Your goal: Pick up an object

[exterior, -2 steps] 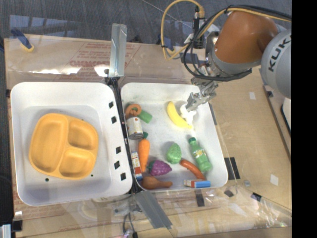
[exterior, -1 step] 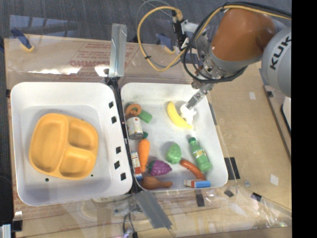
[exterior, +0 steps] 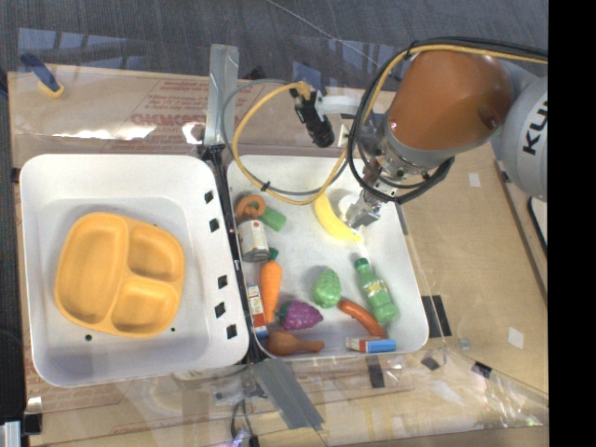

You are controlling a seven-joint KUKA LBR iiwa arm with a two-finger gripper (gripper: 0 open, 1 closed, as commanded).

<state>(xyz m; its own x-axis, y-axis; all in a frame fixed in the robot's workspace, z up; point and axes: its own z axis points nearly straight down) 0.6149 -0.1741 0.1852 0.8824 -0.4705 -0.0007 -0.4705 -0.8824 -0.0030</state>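
because the orange wrist hides most of the gripper [exterior: 363, 214], only its grey tip shows and i cannot tell whether the fingers are open or closed; the tip touches or overlaps the upper end of the banana [exterior: 332, 221], with no grasp visible. banana: yellow, curved, lying flat near the back of the right bin [exterior: 414, 291]. the front items crowd the bin's left wall, and the brown piece [exterior: 293, 344] at the front is hard to identify.
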